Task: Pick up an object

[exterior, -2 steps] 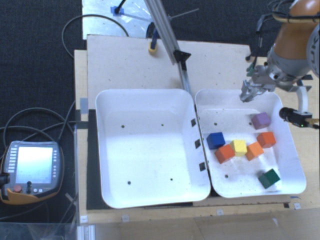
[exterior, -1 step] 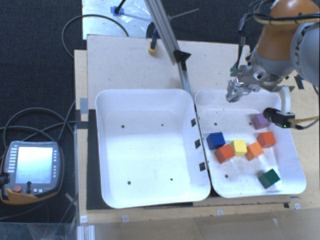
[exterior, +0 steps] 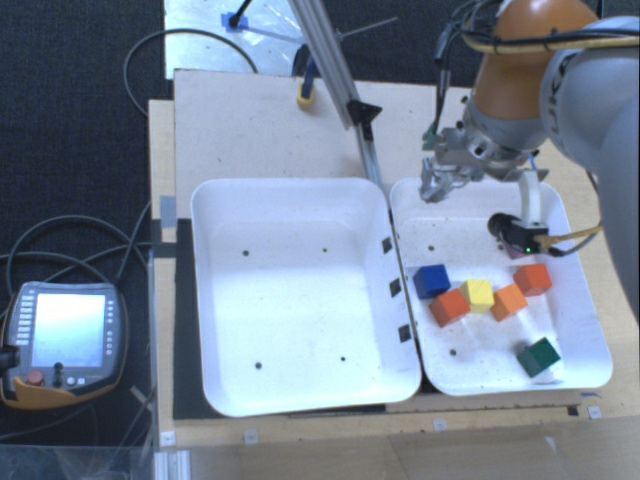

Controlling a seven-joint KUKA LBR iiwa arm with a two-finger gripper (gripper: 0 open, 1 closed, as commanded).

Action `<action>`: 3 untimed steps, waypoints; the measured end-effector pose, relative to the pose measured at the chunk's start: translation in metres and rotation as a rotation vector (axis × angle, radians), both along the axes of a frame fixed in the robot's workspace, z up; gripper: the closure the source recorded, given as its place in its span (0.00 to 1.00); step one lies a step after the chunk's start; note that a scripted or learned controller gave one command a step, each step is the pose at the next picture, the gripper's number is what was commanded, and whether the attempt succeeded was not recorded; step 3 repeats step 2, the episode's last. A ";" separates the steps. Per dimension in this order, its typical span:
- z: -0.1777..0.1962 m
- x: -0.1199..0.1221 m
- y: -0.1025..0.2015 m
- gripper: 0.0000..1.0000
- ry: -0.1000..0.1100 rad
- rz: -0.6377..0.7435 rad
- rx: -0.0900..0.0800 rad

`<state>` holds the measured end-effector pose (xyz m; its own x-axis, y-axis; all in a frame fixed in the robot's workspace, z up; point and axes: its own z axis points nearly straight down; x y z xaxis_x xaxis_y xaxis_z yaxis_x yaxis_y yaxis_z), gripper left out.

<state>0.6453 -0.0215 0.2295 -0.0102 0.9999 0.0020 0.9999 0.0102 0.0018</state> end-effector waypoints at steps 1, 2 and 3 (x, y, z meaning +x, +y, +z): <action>-0.008 0.002 0.050 1.00 0.001 0.000 0.000; 0.003 -0.001 0.104 1.00 -0.001 0.002 0.001; 0.003 -0.001 0.104 1.00 -0.001 0.002 0.001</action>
